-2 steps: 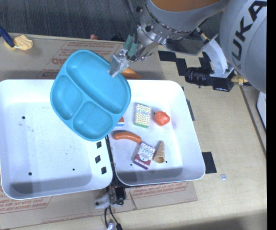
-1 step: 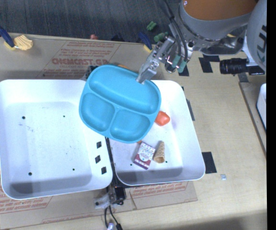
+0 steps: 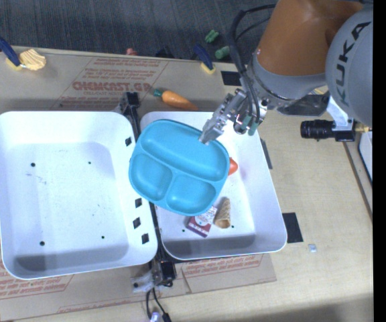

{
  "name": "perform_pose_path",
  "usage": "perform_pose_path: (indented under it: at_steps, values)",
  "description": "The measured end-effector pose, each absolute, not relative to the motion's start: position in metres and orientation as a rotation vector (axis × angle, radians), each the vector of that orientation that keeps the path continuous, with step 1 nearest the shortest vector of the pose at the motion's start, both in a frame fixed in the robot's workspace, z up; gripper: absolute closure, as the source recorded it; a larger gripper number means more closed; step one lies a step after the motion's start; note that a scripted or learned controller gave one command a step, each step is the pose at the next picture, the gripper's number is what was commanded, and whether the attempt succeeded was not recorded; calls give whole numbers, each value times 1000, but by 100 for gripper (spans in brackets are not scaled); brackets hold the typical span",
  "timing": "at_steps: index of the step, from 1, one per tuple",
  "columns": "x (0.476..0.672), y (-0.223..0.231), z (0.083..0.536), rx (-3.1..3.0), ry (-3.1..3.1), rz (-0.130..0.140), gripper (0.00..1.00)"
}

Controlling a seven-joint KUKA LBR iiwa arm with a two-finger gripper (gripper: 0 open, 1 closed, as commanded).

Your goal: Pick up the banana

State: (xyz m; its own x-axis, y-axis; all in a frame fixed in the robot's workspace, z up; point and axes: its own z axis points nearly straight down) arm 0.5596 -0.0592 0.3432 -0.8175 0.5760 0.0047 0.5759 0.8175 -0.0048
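My gripper (image 3: 210,134) hangs over the right bin (image 3: 263,206), its fingers closed on the far rim of a blue divided plate (image 3: 176,170). The plate is tilted and raised, and its left side overhangs the rims between the two bins. It covers most of the right bin's floor, so whatever lies beneath it is hidden. A red thing (image 3: 233,168) peeks out from under the plate's right edge.
A brown cone-shaped piece (image 3: 223,212) and a small dark red packet (image 3: 201,224) lie near the right bin's front. An orange carrot (image 3: 176,99) rests on the cardboard behind the bins. The left bin (image 3: 19,180) stands beside the right one.
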Motion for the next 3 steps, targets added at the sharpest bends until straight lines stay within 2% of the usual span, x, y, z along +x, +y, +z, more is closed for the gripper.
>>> perform_pose_path:
  at_steps: [1,2,3]
  values:
    - [523,50,262,-529,-3092,1,100]
    - [535,111,185,-947,-3031,-19,100]
    - [553,77,191,-1239,-2885,4,100]
